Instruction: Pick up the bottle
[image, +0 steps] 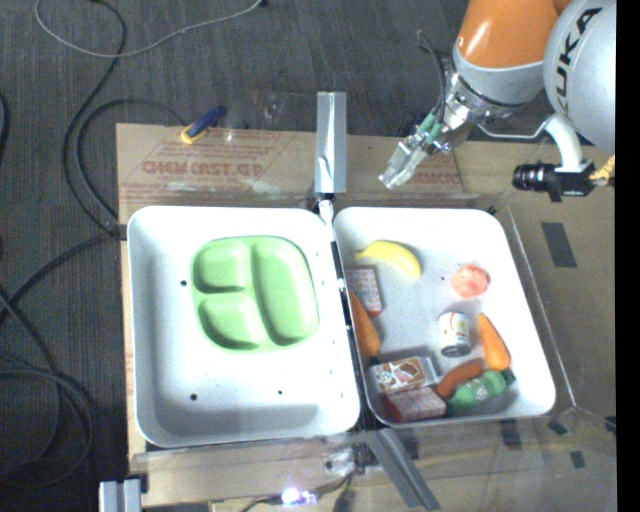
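Note:
The bottle (479, 391) is small and green. It lies on its side in the near right corner of the right bin (500, 232), tucked against an orange carrot and a red sausage-like piece. My gripper (398, 170) hangs beyond the far rim of that bin, over the brown board and well away from the bottle. Its pale tip points down and to the left. Nothing hangs below the tip.
Around the bottle lie a small can (455, 332), two carrots (493, 343), snack boxes (405, 377), a banana (392, 258) and a pinkish round item (470, 279). The left bin (160, 380) holds a green divided tray (257, 291). A metal bar (331, 140) stands between the bins at the back.

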